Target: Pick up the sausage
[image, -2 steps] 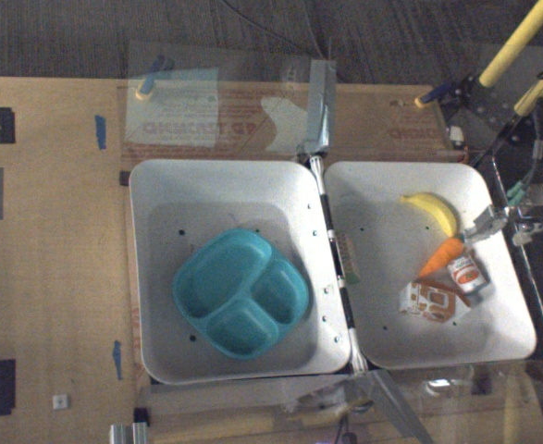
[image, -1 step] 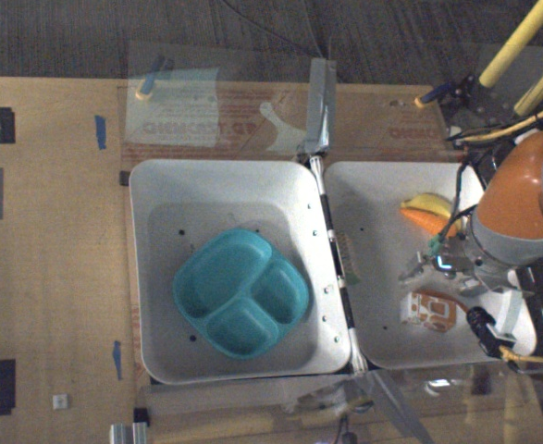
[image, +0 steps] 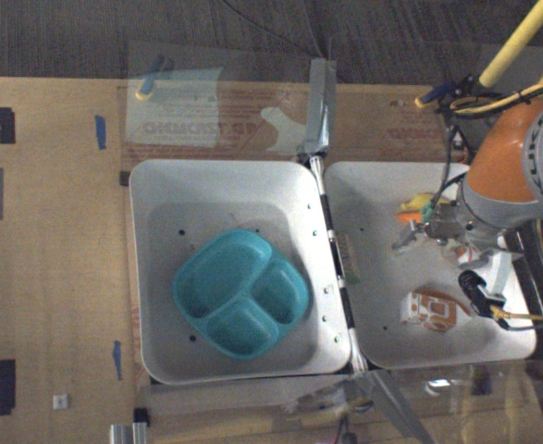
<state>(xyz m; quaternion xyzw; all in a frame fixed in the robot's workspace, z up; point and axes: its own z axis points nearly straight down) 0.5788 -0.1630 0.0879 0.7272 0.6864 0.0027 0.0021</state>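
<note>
A brown, orange and white piece (image: 433,310) lies on the floor of the right bin (image: 373,313) near its front; it may be the sausage, though its shape is unclear. The gripper (image: 408,239) hangs low over the middle of the right bin, above and slightly left of that piece and apart from it. The grey arm with its orange band (image: 502,169) comes in from the right. Just behind the gripper sit small yellow and orange pieces (image: 413,208), partly hidden by it.
The left bin (image: 160,202) holds a teal divided plate (image: 240,291) with three compartments. A metal divider (image: 331,248) separates the bins. A black cable end (image: 475,291) hangs off the arm near the brown piece. A yellow pole (image: 521,33) and cables stand at the back right.
</note>
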